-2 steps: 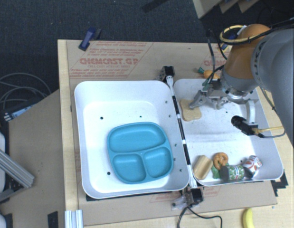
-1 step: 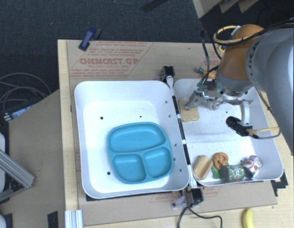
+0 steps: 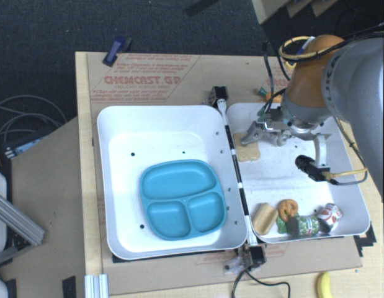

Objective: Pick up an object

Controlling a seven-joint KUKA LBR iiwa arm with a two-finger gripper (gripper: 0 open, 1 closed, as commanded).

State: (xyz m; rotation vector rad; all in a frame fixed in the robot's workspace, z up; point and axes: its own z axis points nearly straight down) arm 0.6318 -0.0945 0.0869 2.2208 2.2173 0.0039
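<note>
Toys (image 3: 297, 218) are sitting bunched at the right bin's (image 3: 359, 194) five o'clock while the tool (image 3: 266, 129), grip state untellable, is hovering over a tan piece (image 3: 248, 151) at ten o'clock.

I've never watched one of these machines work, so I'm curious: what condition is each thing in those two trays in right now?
Blue divided plate: flat in the left bin, compartments bare.
Toast slice: flat by the right bin's left wall, under the gripper.
Bread roll: lying at the near edge.
Doughnut: beside the roll.
Green bottle: on its side.
Gripper: low over the toast, grip unclear.
</note>
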